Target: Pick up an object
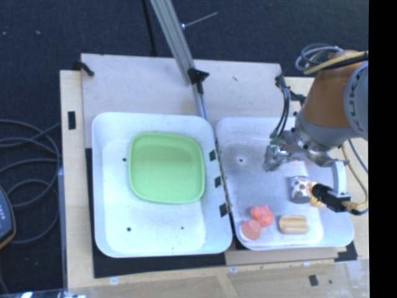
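- Camera view from my end: arm point(332, 101) comes in from the right, and the gripper point(273, 158) hangs over bare floor in the upper middle of the right bin point(248, 129).
- Honestly can't tell if the jaws are open or closed, it's a small dark blob at this angle. Nothing visibly between them either.
- Pickable stuff sits in the right bin's lower half: a small silvery can-like thing with red spots point(299, 188) just right of and below the gripper, a pink lumpy toy point(262, 215), a round pink piece point(250, 230) touching it or nearly, and a tan bread-roll-looking piece point(293, 224) beside those.
- Left bin point(111, 166) has a green square plate point(167, 167), well apart from the gripper.
- Progress, my read: nothing lifted yet. Left to do is choosing a target, getting down on it, closing and raising.
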You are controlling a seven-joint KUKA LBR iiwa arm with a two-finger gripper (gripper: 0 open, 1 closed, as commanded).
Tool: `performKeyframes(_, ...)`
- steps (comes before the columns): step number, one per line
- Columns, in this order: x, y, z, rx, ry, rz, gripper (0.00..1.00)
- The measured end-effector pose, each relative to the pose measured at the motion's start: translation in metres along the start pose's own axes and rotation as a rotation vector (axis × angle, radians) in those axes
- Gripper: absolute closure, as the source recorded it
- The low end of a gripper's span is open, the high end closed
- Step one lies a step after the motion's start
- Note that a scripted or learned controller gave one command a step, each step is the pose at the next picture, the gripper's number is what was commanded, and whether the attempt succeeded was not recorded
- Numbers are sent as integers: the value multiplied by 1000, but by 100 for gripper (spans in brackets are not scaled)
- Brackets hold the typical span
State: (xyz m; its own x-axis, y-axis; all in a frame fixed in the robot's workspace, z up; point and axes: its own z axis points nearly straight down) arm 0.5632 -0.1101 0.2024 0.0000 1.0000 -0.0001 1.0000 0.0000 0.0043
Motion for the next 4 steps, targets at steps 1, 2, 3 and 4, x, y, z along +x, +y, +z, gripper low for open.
performKeyframes(1, 0, 1, -42, 0, 0, 0, 100)
performKeyframes(2, 49, 26, -47, 3, 1, -4, 100)
performKeyframes(3, 94, 44, -36, 5, 0, -3, 100)
performKeyframes(4, 148, 60, -46, 3, 1, -4, 100)
